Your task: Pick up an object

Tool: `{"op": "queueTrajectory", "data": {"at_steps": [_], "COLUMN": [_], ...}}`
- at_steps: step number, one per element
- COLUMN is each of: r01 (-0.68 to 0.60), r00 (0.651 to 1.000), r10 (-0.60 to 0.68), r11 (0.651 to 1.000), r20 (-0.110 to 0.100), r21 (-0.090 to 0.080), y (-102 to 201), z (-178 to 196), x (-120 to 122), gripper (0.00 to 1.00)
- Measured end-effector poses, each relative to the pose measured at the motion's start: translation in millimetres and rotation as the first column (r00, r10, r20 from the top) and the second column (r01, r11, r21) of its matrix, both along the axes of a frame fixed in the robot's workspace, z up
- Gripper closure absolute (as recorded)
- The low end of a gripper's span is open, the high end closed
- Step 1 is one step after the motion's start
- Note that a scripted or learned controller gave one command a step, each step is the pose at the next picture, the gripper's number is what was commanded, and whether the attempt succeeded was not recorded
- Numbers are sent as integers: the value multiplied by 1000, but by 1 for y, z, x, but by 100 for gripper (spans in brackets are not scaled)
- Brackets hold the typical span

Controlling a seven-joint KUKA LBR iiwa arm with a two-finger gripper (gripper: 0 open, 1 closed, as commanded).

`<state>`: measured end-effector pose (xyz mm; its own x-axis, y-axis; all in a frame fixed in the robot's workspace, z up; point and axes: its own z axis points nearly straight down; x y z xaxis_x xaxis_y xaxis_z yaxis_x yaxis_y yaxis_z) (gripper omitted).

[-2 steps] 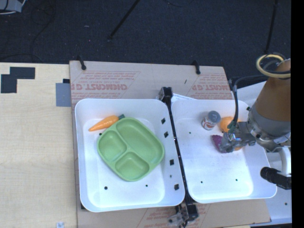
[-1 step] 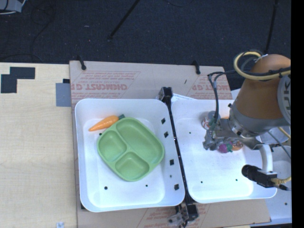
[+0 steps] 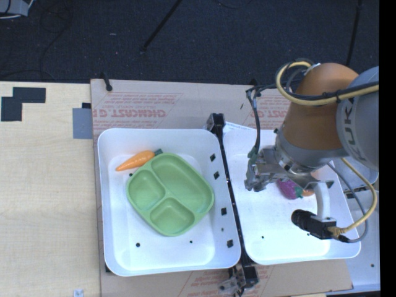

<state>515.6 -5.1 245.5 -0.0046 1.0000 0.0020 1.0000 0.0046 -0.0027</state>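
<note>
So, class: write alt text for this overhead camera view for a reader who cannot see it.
A grey-and-orange robot arm reaches into the right white bin, its gripper low beside a purple object. The left bin holds a green divided tray and an orange carrot.

Fixed overhead camera; slanted down on both bins (image 3: 111, 166).

purple object (image 3: 289, 188) in right bin, partly hidden under arm, beside orange bit (image 3: 307, 192)
</note>
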Motion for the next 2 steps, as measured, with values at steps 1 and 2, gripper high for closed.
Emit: {"op": "queueTrajectory", "data": {"at_steps": [1,2], "r01": [1,1], "r00": [1000,1000], "r10": [-1,-1], "r11": [1000,1000], "r20": [-1,-1], "r21": [-1,-1], "y": [40,90], "z": [-5,-21], "x": [15,32], "gripper": [100,100]}}
